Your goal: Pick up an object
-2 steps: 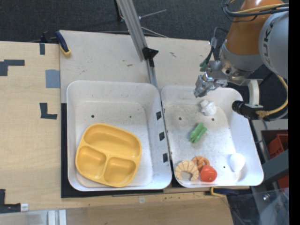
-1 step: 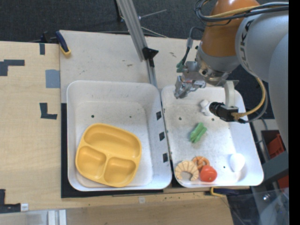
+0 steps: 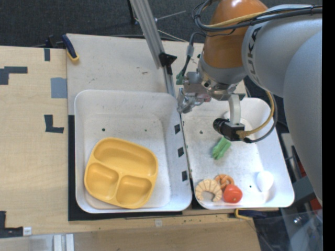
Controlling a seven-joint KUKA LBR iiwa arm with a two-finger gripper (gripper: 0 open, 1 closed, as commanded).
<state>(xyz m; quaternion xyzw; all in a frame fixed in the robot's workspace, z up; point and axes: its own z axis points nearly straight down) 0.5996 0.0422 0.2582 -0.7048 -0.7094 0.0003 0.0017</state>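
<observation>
Right, arm: the grey arm (image 3: 282, 41) with its orange band comes in from the right and hangs over the top of the right bin (image 3: 272, 192).
Gripper: the gripper (image 3: 184, 106) sits low at the divide between the two bins, near the far corner of the right one; how it stands, wide or narrow, I cannot tell from here, and I see nothing held in it.
Left bin: the left bin (image 3: 89, 103) carries a yellow divided plate (image 3: 121, 172), lying flat toward its near side.
Right bin, middle: a green object (image 3: 221, 148) lies tilted, well apart from the gripper, just below a black fitting with a cable (image 3: 230, 127) on the arm.
Right bin, near edge: a tan ridged piece (image 3: 209, 189), a small orange pretzel-like piece (image 3: 224, 180) and a red tomato (image 3: 232, 194) huddle together, touching or nearly so.
Right bin, near right corner: a white object (image 3: 264, 180), hard to make out against the bin.
Bench: a blue-and-yellow clamp (image 3: 70, 47) rests at the far left corner of the board.
</observation>
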